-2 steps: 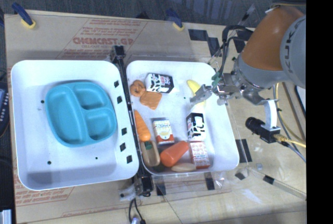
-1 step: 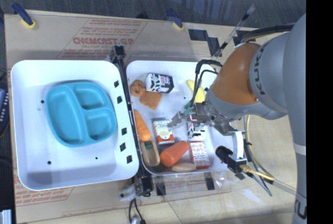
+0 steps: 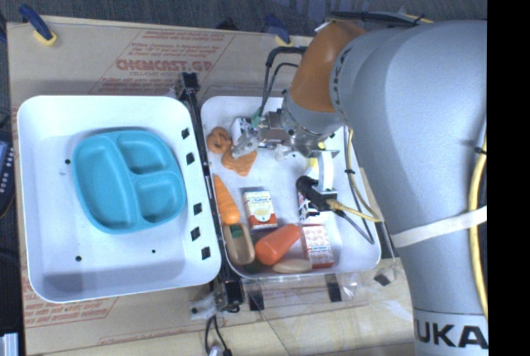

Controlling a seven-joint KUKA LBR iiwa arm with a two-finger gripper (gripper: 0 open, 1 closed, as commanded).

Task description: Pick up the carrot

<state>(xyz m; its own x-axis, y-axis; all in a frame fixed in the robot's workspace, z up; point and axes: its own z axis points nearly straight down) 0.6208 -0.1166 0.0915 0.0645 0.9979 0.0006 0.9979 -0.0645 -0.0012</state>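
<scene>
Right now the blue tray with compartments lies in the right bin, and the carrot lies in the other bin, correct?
Not quite. The camera view shows the blue tray in the left bin; the carrot lies in the other bin, on the right.

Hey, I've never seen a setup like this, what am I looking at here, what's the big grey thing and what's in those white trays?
The big grey thing is a robot arm, seen from one camera above the bench. Its hand reaches into the right bin, near the top. That bin holds toy food: a carrot along its left side, small boxes and other pieces. The left bin holds a blue divided plate. I can't tell whether the hand is gripping anything; the carrot lies apart from it.
</scene>
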